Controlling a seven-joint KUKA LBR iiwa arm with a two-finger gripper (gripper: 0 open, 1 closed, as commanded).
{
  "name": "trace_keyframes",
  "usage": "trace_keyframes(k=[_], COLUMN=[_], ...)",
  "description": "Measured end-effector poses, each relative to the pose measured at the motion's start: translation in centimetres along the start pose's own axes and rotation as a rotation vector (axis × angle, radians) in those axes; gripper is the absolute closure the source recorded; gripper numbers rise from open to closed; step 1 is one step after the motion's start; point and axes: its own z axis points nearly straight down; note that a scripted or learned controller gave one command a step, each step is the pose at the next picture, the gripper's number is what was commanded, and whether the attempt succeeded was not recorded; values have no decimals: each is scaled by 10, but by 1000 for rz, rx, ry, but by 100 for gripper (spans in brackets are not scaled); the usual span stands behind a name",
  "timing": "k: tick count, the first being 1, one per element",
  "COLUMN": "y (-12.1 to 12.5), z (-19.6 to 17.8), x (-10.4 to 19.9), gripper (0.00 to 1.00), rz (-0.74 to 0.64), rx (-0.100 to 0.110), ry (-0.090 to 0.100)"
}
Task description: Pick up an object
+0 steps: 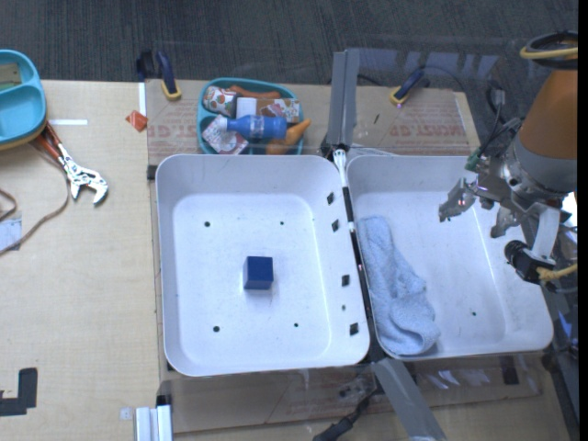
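small blue cube (259, 272): centre of left shallow white bin (184, 338), frame centre-left. crumpled pale grey cloth (397, 288): left side of right white bin (478, 338). pincer (478, 202): right of frame, above right bin, grip state cannot tell.

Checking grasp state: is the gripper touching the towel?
Apart. The camera view shows the gripper over the right bin's far right side, with bare white floor between it and the towel, which lies along the bin's left side.
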Motion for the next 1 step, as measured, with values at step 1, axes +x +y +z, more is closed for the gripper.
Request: trace_keyframes(k=[1], y=[-46], z=[116], x=[5], gripper=[0], rz=[-85], rx=[-1], ry=[2])
